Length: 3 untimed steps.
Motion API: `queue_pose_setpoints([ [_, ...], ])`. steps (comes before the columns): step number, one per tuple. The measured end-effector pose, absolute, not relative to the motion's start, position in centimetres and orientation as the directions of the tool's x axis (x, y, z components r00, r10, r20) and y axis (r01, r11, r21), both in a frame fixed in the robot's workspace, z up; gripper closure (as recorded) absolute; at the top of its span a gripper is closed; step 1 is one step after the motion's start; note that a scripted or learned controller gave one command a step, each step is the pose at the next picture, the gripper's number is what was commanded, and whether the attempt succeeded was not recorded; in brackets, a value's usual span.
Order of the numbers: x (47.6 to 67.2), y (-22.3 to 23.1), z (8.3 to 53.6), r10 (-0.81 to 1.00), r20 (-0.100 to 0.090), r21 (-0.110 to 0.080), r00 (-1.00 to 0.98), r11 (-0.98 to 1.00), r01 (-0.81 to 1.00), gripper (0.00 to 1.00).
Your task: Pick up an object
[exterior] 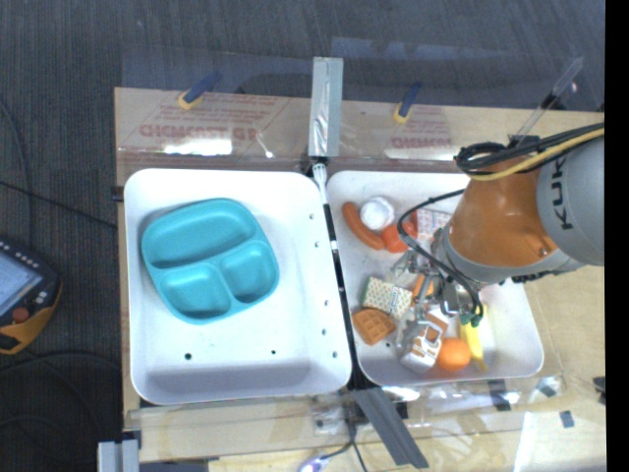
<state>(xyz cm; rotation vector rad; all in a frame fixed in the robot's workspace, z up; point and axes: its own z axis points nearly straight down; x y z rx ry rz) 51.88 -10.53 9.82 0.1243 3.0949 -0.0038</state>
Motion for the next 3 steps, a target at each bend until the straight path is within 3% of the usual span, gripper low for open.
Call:
queue_pose_setpoints([
  [1, 49.7, -10.7, 9.7, 0.186, -0.043, 0.003, -0.982, 0.983, 0.186, 0.00],
  [2, 49.5, -9.7, 9.6, 0.179, -0.038, -0.002, -0.983, 0.984, 0.180, 0.00],
  [3, 50.7, -9.7, 9.0, 0.329, -0.011, 0.002, -0.944, 0.944, 0.329, 0.00],
])
